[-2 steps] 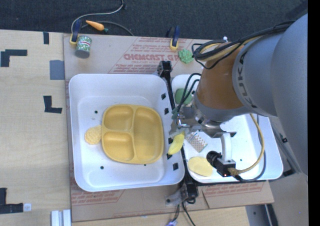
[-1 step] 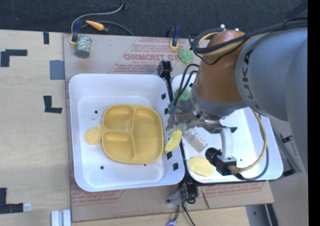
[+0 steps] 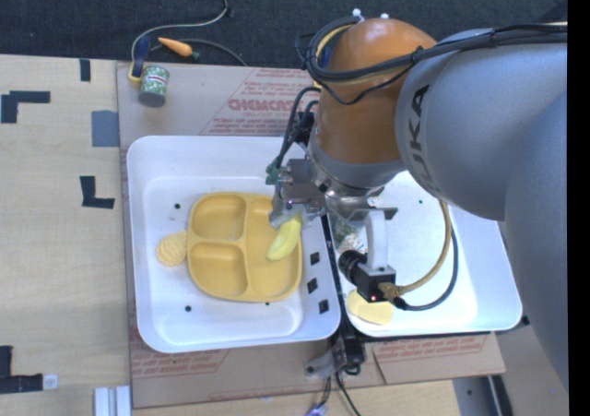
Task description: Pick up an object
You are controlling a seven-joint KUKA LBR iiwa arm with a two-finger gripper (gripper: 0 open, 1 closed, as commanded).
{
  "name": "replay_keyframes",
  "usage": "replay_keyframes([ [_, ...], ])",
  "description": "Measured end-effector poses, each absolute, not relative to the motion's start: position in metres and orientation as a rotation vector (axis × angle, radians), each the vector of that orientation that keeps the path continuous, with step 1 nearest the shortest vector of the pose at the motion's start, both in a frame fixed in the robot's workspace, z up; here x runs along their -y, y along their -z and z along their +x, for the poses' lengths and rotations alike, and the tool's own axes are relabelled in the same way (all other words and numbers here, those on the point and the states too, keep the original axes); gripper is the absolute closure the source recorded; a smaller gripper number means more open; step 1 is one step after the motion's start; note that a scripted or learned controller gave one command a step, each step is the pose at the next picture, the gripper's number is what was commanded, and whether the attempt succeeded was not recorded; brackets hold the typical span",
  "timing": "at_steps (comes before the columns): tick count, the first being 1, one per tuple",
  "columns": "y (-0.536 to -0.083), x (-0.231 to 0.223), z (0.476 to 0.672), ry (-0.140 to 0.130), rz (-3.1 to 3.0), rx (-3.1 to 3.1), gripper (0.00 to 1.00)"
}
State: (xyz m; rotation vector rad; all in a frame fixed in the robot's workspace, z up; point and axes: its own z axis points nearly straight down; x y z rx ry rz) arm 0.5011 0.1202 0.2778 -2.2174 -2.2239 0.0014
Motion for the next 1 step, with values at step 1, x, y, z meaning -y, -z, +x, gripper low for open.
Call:
replay_keyframes([
  [1,-0.2582,-0.0325,0.4835,-0.004,-2.222,2.221,1.0],
])
